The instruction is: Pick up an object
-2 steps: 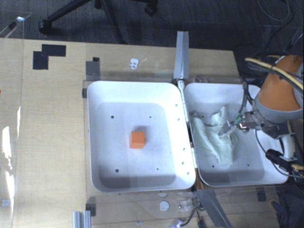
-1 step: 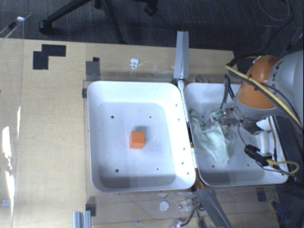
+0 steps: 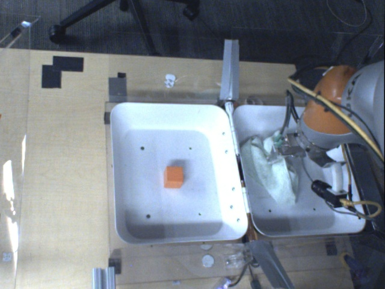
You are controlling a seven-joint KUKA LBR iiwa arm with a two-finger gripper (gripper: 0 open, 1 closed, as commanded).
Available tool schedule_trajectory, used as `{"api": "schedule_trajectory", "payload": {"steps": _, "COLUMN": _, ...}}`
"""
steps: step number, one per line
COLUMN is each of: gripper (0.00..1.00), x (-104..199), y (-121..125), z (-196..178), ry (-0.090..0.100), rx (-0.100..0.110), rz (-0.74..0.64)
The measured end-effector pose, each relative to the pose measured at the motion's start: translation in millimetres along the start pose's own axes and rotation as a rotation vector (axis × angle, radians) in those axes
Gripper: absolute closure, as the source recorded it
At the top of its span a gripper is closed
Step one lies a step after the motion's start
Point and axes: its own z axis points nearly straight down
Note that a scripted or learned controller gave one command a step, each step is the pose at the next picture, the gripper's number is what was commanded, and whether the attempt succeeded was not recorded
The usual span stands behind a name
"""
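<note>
An orange cube (image 3: 174, 177) lies near the middle of the left bin (image 3: 129, 161), far from the arm. In the right bin (image 3: 313, 218) a crumpled white cloth (image 3: 271, 167) lies against the left wall. My gripper (image 3: 281, 144) is down in the right bin at the cloth's upper right edge, hanging from the grey arm with its orange band (image 3: 328, 104). The arm's wrist covers the fingers from above.
A grey metal post (image 3: 229, 71) stands at the back between the bins. Cables (image 3: 334, 194) loop over the right bin's right side. Black markers (image 3: 60, 70) sit on the wooden bench at the far left. A chair base (image 3: 129, 5) stands on the floor behind.
</note>
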Motion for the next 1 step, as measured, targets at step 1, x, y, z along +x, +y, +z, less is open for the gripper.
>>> {"api": "schedule_trajectory", "payload": {"steps": 1, "gripper": 1.0, "x": 39.9, "y": 50.4, "z": -117.3, "ry": 0.003, "rx": 0.018, "rz": 0.046}}
